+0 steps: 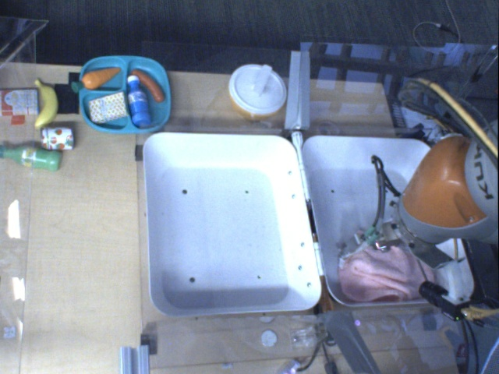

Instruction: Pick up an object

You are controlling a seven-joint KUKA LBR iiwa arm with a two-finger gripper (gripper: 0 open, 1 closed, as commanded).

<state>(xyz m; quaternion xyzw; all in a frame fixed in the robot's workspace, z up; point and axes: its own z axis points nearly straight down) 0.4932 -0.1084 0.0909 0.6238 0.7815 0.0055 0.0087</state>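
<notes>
Gripper (373,240) low in the right bin (343,170), at about 5 o'clock of the whole view, right at the upper edge of a pink cloth (382,277). Its metal parts sit against the cloth's rumpled top, apparently touching. Whether it is open, closed or pinching the fabric cannot be told: the tips are small, glinting and partly masked by the wrist.

Cloth lies heaped in the bin's near corner, at 6 o'clock within that bin, pressed to the front wall.

Arm's orange band (444,185) bulks at 3 o'clock, covering the bin's right side; a dark cable (380,189) loops down from it toward the gripper.

Left bin (226,216) sits just beside, rims touching along the centre.

At 11 o'clock on the bench, a blue divided tray (160,107) with toy food; further left a banana (47,104), a small can (57,138) and a green bottle (31,157), the carton beside them cut off by the frame edge. At 12 o'clock, a white lidded cup (257,89).
</notes>
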